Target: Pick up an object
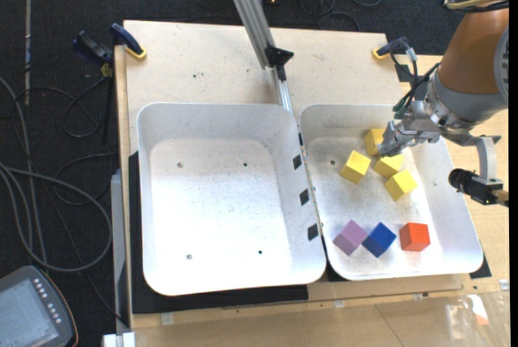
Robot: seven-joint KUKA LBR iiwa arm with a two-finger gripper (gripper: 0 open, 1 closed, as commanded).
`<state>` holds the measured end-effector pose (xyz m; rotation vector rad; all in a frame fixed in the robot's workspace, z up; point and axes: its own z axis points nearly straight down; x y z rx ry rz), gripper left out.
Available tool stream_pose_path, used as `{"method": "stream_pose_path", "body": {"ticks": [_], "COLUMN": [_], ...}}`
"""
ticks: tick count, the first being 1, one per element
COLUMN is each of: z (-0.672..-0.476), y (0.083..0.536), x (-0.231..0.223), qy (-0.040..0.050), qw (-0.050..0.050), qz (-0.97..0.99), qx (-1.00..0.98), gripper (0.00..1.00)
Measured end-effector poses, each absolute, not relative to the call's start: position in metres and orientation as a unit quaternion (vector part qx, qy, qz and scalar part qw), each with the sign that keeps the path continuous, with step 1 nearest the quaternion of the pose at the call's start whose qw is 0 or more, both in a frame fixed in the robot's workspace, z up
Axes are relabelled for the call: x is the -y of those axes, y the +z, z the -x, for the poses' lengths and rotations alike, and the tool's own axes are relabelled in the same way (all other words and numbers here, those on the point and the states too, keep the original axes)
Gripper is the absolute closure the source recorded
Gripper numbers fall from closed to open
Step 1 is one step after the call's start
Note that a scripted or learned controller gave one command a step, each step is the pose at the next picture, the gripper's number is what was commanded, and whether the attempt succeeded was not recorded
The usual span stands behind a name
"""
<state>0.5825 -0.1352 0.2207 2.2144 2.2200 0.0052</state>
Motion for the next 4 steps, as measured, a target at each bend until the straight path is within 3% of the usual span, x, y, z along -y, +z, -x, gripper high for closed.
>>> {"method": "stream_pose_path", "body": {"ticks": [1, 4], "z": [-0.572, -0.552], "y": [0.216, 0.234], "x": [0.090, -0.067], "qy": [0.0002, 0.0013], "qw": [-0.001, 0.000], "qz": [-0.705, -0.704], "qx": [-0.710, -0.710], "gripper": [1.00, 1.00]}}
